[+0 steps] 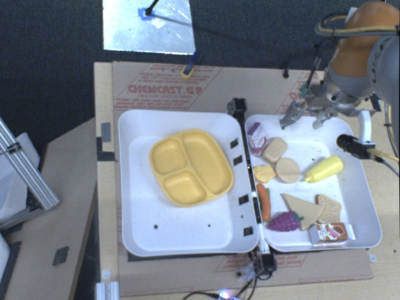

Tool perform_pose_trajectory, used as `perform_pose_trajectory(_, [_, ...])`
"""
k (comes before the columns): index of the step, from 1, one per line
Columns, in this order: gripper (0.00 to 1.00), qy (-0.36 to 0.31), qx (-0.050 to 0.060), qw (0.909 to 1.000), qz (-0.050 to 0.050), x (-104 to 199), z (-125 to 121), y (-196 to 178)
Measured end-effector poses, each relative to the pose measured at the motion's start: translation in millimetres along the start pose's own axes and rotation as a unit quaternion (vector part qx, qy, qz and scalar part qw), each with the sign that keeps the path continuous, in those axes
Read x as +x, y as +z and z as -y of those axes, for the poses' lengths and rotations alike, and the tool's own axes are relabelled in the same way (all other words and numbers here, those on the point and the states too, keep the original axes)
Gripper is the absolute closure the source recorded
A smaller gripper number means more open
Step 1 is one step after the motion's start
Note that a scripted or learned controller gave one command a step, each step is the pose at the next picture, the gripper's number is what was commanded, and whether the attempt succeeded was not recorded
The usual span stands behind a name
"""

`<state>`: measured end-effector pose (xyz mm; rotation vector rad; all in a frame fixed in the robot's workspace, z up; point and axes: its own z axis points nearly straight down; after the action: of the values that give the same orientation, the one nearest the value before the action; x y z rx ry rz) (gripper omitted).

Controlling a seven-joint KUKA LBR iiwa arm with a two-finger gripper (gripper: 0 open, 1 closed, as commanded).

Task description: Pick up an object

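In the right bin (pixel 369 220), yellow bottle (pixel 324 169) lies below the hand (pixel 304 118) — fingers spread, empty.

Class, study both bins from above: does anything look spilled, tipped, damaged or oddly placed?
Nothing stands out. The yellow divided plate lies flat in the left bin, turned at a slant. The toy food, such as the yellow bottle, carrot and grapes, lies loose inside the right bin. The gripper hovers open over that bin's far edge.

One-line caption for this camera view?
Open gripper hovers over right bin of toy food; yellow tray fills left bin.
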<state>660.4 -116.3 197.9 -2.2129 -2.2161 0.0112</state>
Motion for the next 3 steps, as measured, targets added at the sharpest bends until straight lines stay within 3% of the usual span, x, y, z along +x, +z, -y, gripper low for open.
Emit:
perform_pose_trajectory(1, [0.0, -0.001, -0.007, 1.0, 0.001, 0, -3, -9])
perform_pose_trajectory(3, [0.0, 0.001, -0.009, 1.0, 0.0, -11, 2, 98])
